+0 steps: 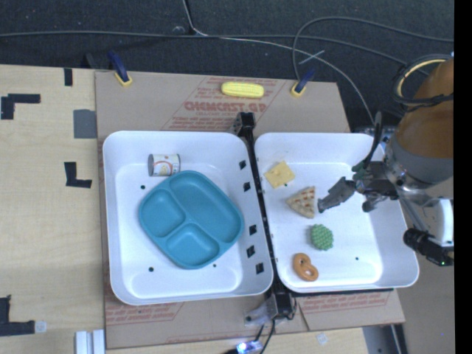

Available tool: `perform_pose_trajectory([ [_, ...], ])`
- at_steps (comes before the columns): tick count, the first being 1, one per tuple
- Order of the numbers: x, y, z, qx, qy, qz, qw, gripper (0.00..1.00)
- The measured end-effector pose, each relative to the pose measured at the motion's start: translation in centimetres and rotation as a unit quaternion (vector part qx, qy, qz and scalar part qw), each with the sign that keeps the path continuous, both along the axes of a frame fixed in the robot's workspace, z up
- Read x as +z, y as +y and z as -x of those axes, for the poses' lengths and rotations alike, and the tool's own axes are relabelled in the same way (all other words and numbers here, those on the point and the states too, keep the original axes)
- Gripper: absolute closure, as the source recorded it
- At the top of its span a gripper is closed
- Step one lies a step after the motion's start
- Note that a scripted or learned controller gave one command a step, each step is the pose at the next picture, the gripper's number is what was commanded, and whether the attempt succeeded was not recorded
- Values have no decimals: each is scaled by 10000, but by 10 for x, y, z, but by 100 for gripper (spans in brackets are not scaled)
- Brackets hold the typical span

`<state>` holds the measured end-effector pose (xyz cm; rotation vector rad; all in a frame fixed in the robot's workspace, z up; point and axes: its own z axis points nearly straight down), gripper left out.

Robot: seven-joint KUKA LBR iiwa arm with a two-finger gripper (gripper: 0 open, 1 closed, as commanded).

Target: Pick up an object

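Camera view: the jaws [352, 195] stand spread and hold nothing, over the right bin [369, 150], just beside the wedge-shaped toy [302, 201]; green ball [321, 237] and pretzel [304, 267] lie nearer the front.

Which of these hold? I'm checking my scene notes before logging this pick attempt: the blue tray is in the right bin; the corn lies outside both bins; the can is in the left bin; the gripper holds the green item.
1. The blue tray is in the right bin. False: it lies in the left bin.
2. The corn lies outside both bins. True.
3. The can is in the left bin. True.
4. The gripper holds the green item. False: that item lies on the bin floor, apart from the gripper.
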<state>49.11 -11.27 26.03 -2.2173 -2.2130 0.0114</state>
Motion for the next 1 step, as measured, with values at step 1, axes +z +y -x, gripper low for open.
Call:
perform_pose_trajectory([
  [1,5,0,-2,18,-50,6,10000,0],
])
